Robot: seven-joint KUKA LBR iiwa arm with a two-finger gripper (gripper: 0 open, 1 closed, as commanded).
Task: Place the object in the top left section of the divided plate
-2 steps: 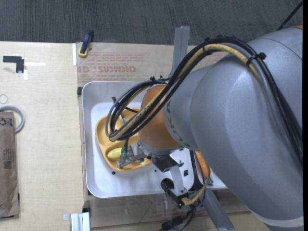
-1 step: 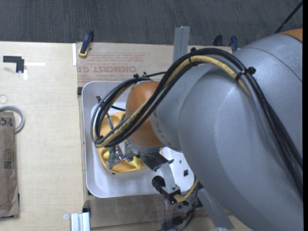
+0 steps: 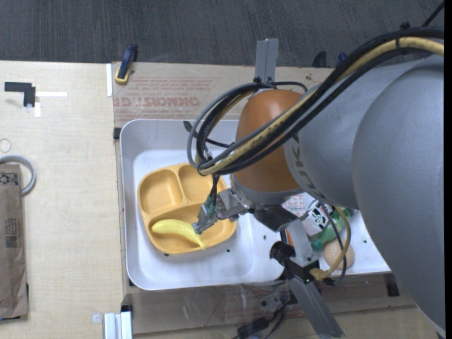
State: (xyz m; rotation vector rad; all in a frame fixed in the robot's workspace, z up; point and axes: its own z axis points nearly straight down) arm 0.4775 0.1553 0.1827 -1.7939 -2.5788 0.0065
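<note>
A yellow divided plate (image 3: 164, 189) lies in the left part of the white bin (image 3: 134, 210). A yellow banana (image 3: 176, 230) lies in the plate's large lower section, near its front rim. The plate's two upper sections, left and right, hold nothing. My gripper (image 3: 207, 217) hangs low over the plate's right side, just above and to the right of the banana's right end. The orange wrist band (image 3: 267, 147) and black cables (image 3: 212, 129) hide the plate's far right part. Nothing shows as held.
Under the arm at the bin's right lie a white packet with red print (image 3: 299, 205), a green item (image 3: 329, 234) and a tan rounded item (image 3: 340, 257). A cardboard sheet (image 3: 169, 94) sits behind the bin. A brown bag (image 3: 10, 239) lies far left.
</note>
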